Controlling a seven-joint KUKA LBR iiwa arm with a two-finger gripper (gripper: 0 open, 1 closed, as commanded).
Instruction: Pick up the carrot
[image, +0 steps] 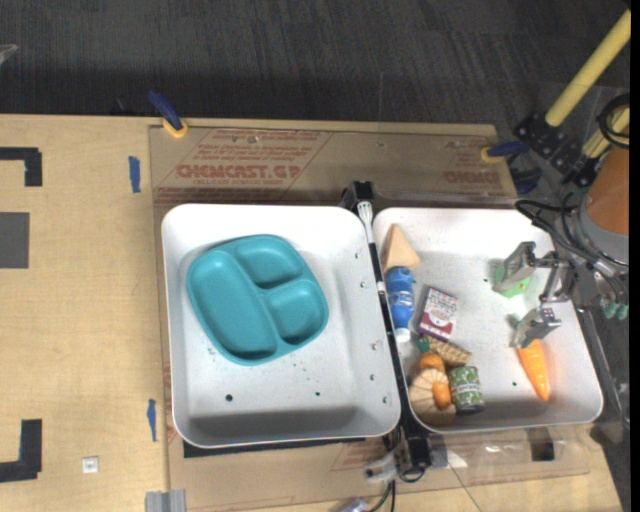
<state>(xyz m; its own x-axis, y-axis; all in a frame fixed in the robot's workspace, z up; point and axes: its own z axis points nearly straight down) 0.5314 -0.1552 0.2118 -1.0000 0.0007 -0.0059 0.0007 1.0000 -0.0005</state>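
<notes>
While carrot (536, 369) nears rim, end effector (529, 298) spread above

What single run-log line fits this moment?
gripper: open, over right bin | carrot: on bin floor just below fingers, not held | phase: pre-grasp

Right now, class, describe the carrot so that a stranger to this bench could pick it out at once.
Start at the right bin of the two white ones. Go to its right side, just below the tool. There lies the carrot: a small orange cone alone on bare white floor, far from the clutter along the bin's left wall.
</notes>
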